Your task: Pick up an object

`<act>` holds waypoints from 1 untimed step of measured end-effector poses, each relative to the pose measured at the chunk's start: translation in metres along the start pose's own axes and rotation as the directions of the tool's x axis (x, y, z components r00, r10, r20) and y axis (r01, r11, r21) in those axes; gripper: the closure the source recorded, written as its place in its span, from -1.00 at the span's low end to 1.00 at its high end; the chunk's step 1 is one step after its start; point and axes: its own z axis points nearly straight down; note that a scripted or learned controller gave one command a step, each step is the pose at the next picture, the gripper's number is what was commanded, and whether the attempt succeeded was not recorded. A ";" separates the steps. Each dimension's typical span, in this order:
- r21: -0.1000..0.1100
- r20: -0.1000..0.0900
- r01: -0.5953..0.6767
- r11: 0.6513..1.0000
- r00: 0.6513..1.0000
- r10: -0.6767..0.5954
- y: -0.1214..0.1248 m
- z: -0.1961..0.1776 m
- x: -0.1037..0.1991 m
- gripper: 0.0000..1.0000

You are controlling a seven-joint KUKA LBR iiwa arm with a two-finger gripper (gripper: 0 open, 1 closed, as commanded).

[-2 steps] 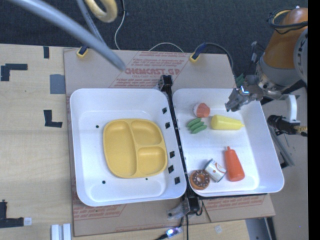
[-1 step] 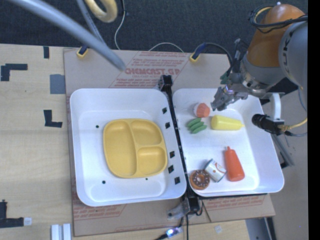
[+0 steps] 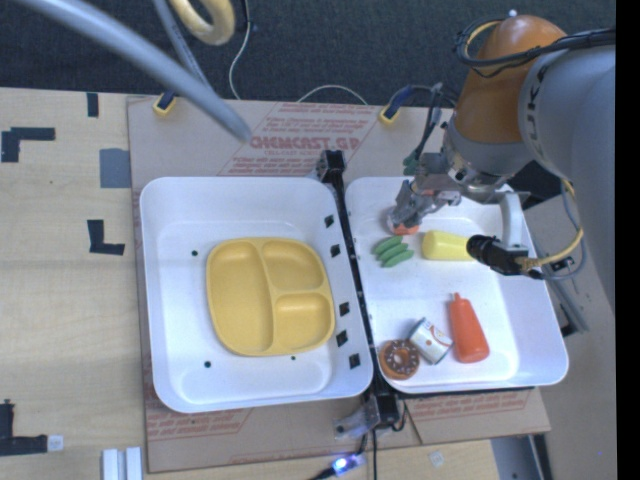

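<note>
Starting nearest me, I'm seeing a donut (image 3: 400, 359), a small can (image 3: 432, 341) and an orange-red bottle (image 3: 467, 329) lying in the right bin (image 3: 535, 373); the bottle's long axis is running near to far, cap pointing away. Further in, a green pod (image 3: 393, 252) and a yellow block (image 3: 446, 245) are lying apart. At the far end the gripper (image 3: 408, 218) is pressing down over a small orange piece (image 3: 404, 229); I'm unable to tell its opening or any grasp. I'm judging nothing lifted yet. The yellow divided plate (image 3: 270, 294) is sitting in the left bin (image 3: 165, 268).
</note>
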 end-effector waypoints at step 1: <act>0.001 0.000 0.001 1.000 1.000 -0.001 -0.003 0.011 0.058 1.00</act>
